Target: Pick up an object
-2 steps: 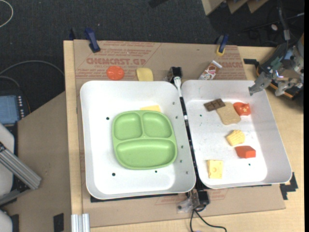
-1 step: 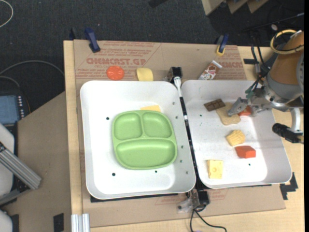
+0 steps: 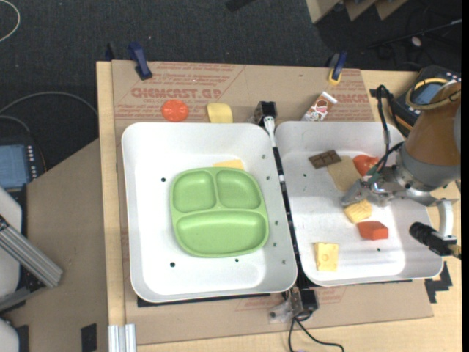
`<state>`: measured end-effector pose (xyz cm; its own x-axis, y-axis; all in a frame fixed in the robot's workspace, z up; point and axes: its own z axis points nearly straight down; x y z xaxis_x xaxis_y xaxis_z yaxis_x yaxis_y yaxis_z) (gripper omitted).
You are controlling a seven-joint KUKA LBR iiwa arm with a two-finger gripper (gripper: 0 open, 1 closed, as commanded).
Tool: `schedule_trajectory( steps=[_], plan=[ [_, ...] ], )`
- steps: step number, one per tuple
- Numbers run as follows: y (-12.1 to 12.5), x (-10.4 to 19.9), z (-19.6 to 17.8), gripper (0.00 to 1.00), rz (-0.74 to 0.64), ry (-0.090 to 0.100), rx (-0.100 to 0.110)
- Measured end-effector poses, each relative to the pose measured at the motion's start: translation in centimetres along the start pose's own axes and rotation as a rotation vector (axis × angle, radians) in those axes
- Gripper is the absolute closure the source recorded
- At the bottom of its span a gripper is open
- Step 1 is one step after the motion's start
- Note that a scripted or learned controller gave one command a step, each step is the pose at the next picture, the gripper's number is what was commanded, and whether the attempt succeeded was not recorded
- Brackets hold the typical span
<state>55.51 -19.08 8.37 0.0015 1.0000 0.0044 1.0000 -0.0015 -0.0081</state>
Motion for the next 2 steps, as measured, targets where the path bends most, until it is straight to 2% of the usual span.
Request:
schedule_trajectory(
  steps=[1, 2],
  plan=[
    [-5.2, 3.4, 0.0, 0.00, -0.001, -0.001, -0.002],
    [-5.0, 3.2, -1.1, 1.00, 0.001, -0.005, -0.010]
  ],
)
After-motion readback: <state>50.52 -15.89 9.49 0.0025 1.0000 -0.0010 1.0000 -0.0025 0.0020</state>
